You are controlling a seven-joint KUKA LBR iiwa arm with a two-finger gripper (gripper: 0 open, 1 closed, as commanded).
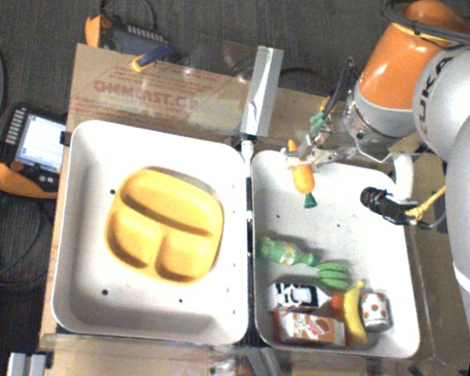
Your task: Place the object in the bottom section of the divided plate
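A yellow divided plate (167,223) lies in the left white bin (75,290), with one wide section on its far side and two smaller sections on its near side. Above the far left corner of the right bin (406,283), my gripper (311,158) is shut on a small orange toy carrot (304,179). The carrot hangs below the fingers, and its green tip (311,202) points down toward the bin floor. The carrot is lifted off the floor and sits to the right of the wall between the two bins.
Along the right bin's near side lie a green bottle (285,253), a green leafy toy (334,273), a banana (355,314), a black-and-white carton (299,296), a red box (309,329) and a small can (375,311). A handheld pendant (32,149) rests left of the bench.
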